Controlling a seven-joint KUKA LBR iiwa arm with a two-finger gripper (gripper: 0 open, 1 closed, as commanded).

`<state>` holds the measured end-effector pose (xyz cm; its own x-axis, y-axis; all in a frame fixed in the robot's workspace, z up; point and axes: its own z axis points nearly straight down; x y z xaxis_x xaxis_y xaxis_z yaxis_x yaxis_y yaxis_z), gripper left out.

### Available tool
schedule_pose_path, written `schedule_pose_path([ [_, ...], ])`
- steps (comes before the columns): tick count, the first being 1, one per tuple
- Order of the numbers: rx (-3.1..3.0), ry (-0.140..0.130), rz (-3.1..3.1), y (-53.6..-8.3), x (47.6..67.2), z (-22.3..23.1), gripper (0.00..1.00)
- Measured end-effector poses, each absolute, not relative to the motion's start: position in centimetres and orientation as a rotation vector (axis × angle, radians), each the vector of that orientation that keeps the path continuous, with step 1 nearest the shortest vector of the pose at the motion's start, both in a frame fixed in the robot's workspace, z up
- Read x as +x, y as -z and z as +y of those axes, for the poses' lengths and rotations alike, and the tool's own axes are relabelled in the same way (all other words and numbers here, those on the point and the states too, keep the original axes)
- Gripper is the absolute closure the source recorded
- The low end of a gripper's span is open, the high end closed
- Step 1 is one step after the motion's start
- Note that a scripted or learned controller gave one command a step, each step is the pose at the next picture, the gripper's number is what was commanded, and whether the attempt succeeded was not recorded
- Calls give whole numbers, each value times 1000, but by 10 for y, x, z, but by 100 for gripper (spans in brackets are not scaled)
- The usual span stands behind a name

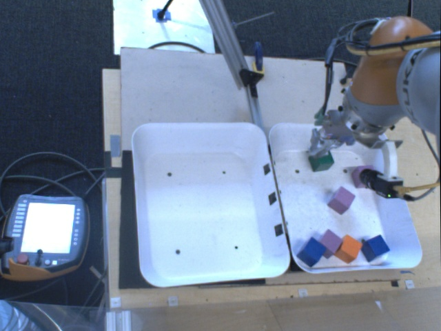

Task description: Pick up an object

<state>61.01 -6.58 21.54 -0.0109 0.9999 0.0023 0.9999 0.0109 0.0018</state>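
A green block (321, 162) lies in the far part of the right bin (396, 216), near its back left corner. My gripper (322, 147) hangs directly over it, and its lower end meets the block's top edge, hiding part of the block. A light purple block (341, 200) lies alone in the middle of the same bin. Along the bin's near edge sit a blue block (311, 251), a purple block (331, 241), an orange block (349, 248) and another blue block (375, 247).
The left bin (148, 185) stands beside the right one, with a shared ridge between them. A mauve object (360, 176) lies by the arm's black cable fitting at the right bin's far right. A metal pole (227, 36) slants over the bench's back. A teach pendant (45, 236) rests off the bench at left.
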Motion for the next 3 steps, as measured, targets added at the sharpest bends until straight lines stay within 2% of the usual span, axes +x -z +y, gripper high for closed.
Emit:
schedule_pose_path([
  [1,-2210,3,-2232,-214,609,-18,100],
  [2,-2210,7,-2235,-221,626,34,100],
  [3,-2207,7,-2235,-233,624,96,100],
])
